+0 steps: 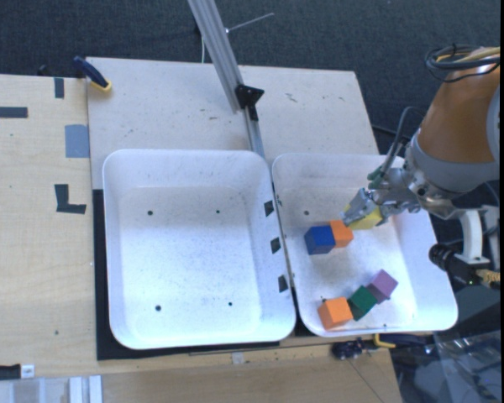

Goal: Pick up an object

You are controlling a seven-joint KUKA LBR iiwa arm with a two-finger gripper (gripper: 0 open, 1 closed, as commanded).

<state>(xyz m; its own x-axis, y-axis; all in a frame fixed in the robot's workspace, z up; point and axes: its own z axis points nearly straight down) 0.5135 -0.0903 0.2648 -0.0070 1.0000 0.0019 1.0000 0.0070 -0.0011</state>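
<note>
My gripper [363, 210] hangs over the middle of the right bin [420, 309], reaching in from the right. A small yellow block [367, 220] shows between its fingertips, and the gripper is shut on it. Just left of it, a blue cube [319, 239] and an orange block [343, 234] lie touching on the bin floor. Nearer the front of the same bin sit a purple block [385, 284], a green block [366, 300] and a second orange block [336, 311], bunched together.
The left bin [118, 250] stands beside the right one, with their rims meeting in the middle. A slanted metal rail [218, 44] runs from the top down to the bins' shared back edge. The arm's grey and orange body [458, 133] overhangs the right bin's far right side.
</note>
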